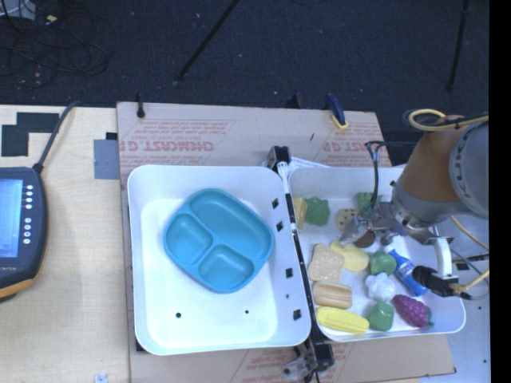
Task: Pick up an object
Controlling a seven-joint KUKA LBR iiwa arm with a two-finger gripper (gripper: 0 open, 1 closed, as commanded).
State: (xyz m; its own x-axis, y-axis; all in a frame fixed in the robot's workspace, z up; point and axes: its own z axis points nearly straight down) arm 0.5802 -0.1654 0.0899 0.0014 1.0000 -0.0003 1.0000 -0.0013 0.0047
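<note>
- My gripper hangs low over the right bin, near the bin's middle, just above a heap of toy food.
- I cannot tell from this slanted look how my gripper is set, and nothing shows as held in it.
- Just below the gripper lies a pale yellow piece; beside that, toward the divider, a tan bread slice and a hot-dog bun.
- Farther below sits a corn cob, with a green pepper and purple grapes beside it.
- Up and to the left of the gripper rests a green leafy piece.
- Well off to the left, the left bin holds a blue divided plate.
</note>
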